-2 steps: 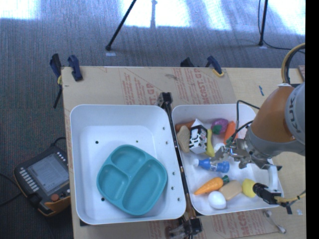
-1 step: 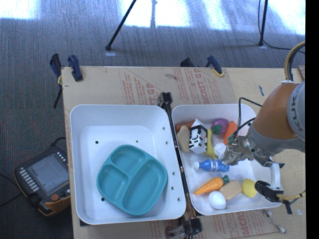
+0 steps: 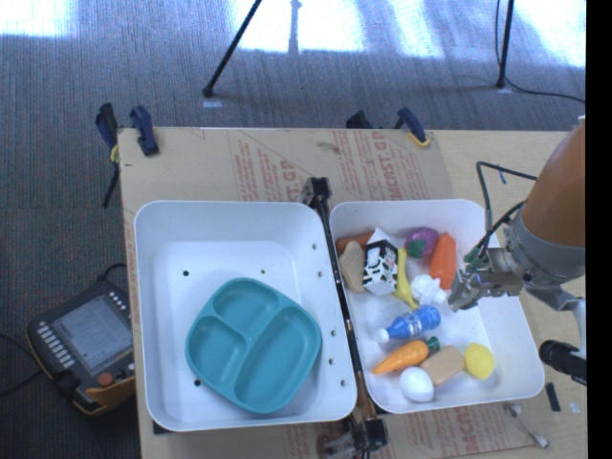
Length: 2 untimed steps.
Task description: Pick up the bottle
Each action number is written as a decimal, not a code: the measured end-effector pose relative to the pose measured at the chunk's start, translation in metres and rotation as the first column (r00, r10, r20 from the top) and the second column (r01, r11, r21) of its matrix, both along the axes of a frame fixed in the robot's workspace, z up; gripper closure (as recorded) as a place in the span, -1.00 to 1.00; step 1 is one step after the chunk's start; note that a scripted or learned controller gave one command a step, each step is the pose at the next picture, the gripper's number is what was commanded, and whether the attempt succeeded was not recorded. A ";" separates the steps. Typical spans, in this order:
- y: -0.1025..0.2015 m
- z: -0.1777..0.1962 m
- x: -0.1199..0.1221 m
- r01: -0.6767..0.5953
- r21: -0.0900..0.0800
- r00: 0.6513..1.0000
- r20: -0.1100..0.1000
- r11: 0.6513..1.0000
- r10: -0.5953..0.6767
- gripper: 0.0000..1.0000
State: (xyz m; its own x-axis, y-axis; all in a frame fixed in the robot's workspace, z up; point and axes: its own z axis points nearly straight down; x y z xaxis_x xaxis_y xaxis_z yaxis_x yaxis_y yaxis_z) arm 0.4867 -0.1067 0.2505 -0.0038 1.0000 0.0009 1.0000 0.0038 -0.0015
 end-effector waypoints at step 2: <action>0.006 -0.145 -0.007 0.363 0.002 0.932 0.010 0.932 -0.363 1.00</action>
State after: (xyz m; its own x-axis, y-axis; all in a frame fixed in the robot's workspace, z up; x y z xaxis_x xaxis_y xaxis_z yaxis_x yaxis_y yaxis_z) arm 0.4794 -0.1006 0.1056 0.3596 0.9331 0.0034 0.9331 -0.3596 0.0084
